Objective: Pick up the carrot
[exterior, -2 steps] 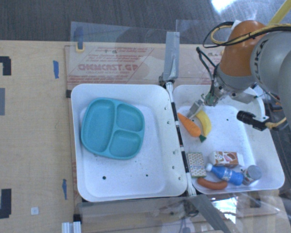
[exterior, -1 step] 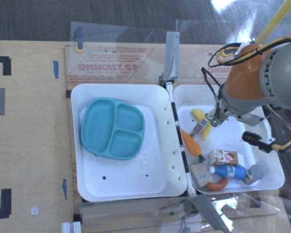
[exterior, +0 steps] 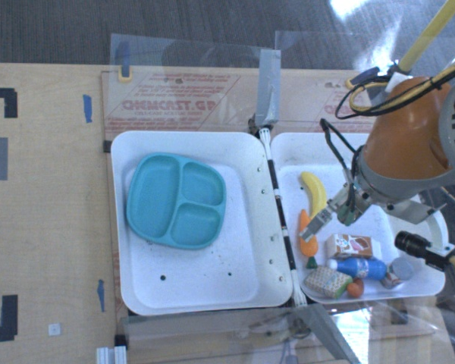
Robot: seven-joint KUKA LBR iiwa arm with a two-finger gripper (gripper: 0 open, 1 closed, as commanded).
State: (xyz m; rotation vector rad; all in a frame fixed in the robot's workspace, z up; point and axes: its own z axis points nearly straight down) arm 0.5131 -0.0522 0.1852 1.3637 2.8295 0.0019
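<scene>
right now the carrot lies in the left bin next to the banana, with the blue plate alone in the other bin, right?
Not quite: the camera view shows the carrot in the right bin, next to the banana. The blue plate is alone in the other bin, the left bin.

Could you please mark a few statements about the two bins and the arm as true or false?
1. The blue divided plate lies in the left bin. True.
2. The banana lies on the blue plate. False: it lies in the right bin, near its far side.
3. The gripper is down at the carrot, in the right bin. True.
4. The carrot lies in the left bin. False: it lies in the right bin, just nearer the camera than the banana.
5. The blue bottle lies beside the small carton. True.
</scene>
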